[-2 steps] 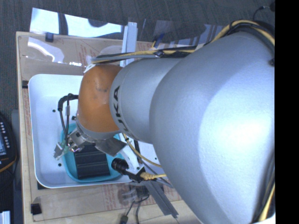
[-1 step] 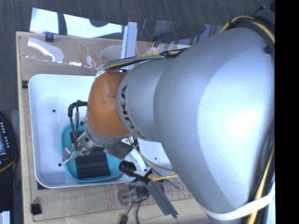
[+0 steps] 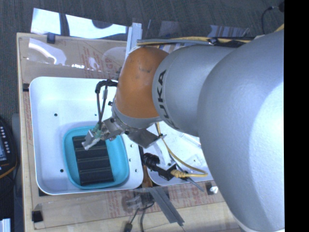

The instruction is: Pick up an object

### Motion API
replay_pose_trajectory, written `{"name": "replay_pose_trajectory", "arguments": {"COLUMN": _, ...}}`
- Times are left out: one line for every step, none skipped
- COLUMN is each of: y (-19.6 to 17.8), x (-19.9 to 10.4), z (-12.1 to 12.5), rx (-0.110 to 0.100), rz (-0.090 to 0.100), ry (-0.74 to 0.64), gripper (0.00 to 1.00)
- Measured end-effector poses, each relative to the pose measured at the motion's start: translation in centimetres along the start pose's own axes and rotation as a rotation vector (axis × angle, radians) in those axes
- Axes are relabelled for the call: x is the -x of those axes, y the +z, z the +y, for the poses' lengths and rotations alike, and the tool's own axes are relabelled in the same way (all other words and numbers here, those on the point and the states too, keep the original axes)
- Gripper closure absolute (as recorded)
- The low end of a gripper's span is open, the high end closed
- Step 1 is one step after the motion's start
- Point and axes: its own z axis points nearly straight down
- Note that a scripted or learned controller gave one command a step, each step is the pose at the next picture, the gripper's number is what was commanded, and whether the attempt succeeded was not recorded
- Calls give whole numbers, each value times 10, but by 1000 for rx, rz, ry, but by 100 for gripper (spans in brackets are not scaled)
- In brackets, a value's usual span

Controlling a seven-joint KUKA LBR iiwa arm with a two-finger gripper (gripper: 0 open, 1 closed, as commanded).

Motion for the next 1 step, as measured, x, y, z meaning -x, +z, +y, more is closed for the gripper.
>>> {"name": "replay_pose_trajectory", "arguments": {"y": 116, "x": 8, "z": 23, "rx": -2, "rz": 1, "ry": 76, "gripper": 0}}
